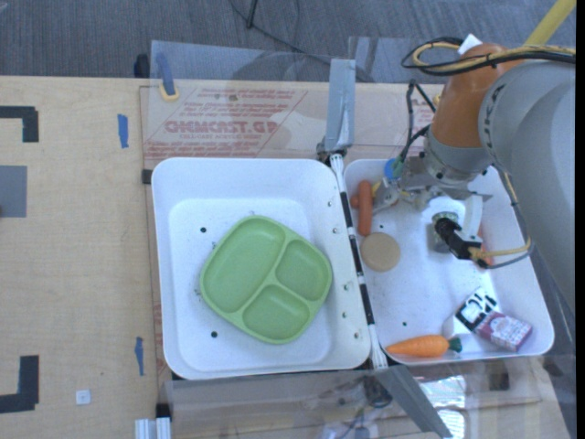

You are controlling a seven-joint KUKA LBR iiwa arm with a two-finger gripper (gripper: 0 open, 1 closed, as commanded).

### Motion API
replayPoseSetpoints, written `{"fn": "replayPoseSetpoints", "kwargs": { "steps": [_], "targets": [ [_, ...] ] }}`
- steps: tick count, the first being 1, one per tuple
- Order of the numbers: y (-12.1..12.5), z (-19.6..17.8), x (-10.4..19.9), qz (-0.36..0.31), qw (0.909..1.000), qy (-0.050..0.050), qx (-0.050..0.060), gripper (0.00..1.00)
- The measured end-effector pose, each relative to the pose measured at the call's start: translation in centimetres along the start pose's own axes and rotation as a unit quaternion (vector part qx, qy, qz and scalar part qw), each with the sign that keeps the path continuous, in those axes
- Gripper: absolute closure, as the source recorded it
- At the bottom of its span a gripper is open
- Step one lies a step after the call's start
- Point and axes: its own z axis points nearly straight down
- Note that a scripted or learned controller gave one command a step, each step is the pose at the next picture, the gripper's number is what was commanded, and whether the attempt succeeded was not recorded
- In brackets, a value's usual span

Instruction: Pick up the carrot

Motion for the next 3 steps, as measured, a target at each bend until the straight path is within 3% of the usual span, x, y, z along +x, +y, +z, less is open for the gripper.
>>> {"fn": "replayPoseSetpoints", "kwargs": {
  "steps": [1,2,3],
  "targets": [
    [-13.3,-0.1,1.3,-0.062,0.9981,0.0,-0.008,0.0],
    [-13.1,-1.2,1.0,-0.059,0.9982,-0.003,-0.011,1.0],
    [-18.6,-0.1,-4.9,-0.382,0.9242,-0.004,-0.009,1.0]
  ]
}}
